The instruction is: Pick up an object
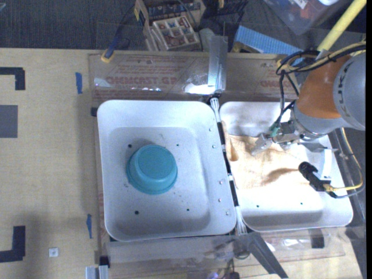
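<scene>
A teal bowl (pixel 152 168) lies upside down in the middle of the left bin (pixel 116 118). A tan, brown-stained cloth (pixel 261 170) is spread flat across the floor of the right bin (pixel 290 217). My gripper (pixel 260 146) hangs low over the upper part of that cloth, pointing left and down, with the arm's orange band (pixel 318 93) behind it at the right. I see nothing lifted off the cloth or the bowl.
A raised white rim (pixel 224 150) divides the two bins. Behind them lie a cardboard strip and a metal bracket (pixel 217 68), with clutter on the floor beyond. Bare wooden bench (pixel 46 173) stretches to the left.
</scene>
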Controlling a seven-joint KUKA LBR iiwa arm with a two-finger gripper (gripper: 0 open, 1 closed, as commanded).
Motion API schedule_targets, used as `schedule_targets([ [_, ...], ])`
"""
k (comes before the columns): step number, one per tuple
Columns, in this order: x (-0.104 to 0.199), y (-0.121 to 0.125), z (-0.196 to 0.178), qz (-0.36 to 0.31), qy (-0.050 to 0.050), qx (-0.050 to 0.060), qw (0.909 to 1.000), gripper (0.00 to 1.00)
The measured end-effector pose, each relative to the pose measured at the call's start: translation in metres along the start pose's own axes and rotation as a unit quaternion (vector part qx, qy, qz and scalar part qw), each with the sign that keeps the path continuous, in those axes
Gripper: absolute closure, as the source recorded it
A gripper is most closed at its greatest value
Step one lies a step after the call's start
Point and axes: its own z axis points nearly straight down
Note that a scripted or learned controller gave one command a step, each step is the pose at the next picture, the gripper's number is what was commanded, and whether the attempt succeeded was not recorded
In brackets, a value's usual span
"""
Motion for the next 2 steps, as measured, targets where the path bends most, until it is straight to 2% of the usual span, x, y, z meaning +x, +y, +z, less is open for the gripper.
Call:
schedule_targets([
  [1,-0.0017,0.0005,-0.0065,0.001,0.000,0.000,1.0000,1.00],
  [2,-0.0016,0.0005,-0.0065,0.001,0.000,0.000,1.0000,0.00],
])
